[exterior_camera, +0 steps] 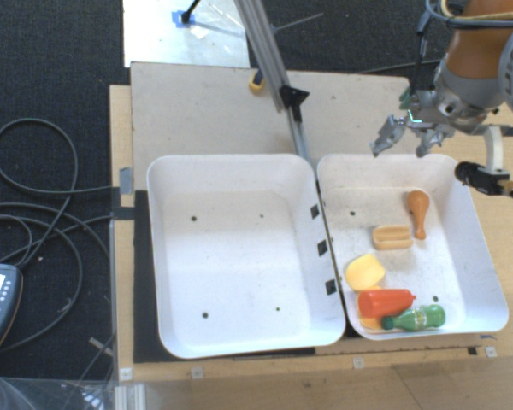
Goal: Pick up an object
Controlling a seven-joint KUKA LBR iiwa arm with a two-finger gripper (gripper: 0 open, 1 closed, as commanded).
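Objects for picking all lie in the right bin point(474, 229), the left bin point(167, 229) sitting beside it with their inner rims touching along the middle of the bench. The arm point(487, 32) hangs over the right bin's far edge, and its gripper point(403, 137) is spread open above that rim with nothing between the fingers. A green bottle point(415, 318) lies along the near edge, next to a red piece point(385, 301). A yellow piece point(364, 272) sits just above the red one. A tan bun point(392, 237) rests mid-bin, and a brown drumstick point(419, 211) lies just beside it toward the far right corner.
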